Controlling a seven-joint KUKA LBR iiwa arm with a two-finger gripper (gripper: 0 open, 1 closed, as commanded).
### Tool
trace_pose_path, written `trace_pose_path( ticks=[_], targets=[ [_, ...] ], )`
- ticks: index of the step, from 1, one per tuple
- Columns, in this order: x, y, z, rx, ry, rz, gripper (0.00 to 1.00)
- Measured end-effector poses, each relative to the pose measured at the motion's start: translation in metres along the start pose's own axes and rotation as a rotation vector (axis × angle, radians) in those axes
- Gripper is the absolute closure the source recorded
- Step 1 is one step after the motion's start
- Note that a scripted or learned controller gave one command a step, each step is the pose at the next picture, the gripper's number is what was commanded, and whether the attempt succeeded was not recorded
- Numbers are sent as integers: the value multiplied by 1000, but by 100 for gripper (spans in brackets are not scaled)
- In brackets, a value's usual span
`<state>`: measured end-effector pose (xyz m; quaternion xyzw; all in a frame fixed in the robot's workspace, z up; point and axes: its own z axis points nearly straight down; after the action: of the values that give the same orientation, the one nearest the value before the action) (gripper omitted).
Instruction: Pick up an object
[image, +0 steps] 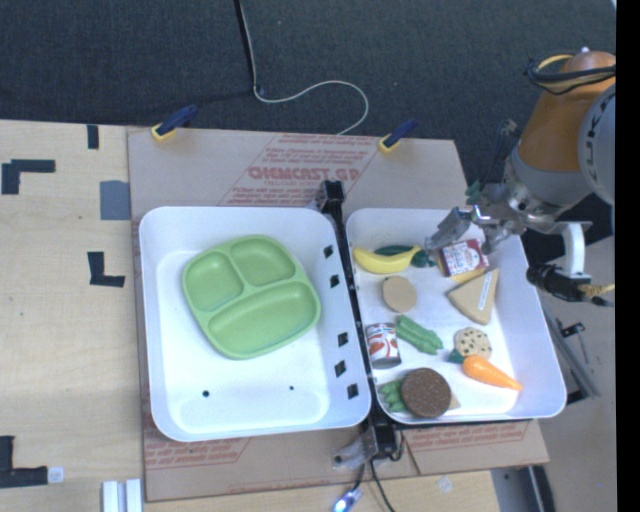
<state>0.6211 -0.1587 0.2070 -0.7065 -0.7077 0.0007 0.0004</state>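
Note:
My gripper (464, 240) hangs over the back of the right bin (540, 330), with the grey and orange arm reaching in from the right. Its fingers stand apart, one (440, 234) to the left and one (496, 232) to the right of a small red and white carton (462, 260). The carton lies tilted just below and between the fingertips. Whether the fingers touch it I cannot tell. Beside it lie a yellow banana (385, 259) on the left and a cheese wedge (476, 296) in front.
The right bin also holds a tan cookie (399, 294), a green pepper (418, 335), a small can (382, 344), a cracker (470, 343), a carrot (489, 372) and a burger patty (425, 392). A green divided plate (250, 294) lies in the left bin (170, 380).

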Motion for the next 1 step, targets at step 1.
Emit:
trace_pose_path(
  ticks=[1],
  targets=[
    [1,0,-10,1,0,-2,100]
  ],
)
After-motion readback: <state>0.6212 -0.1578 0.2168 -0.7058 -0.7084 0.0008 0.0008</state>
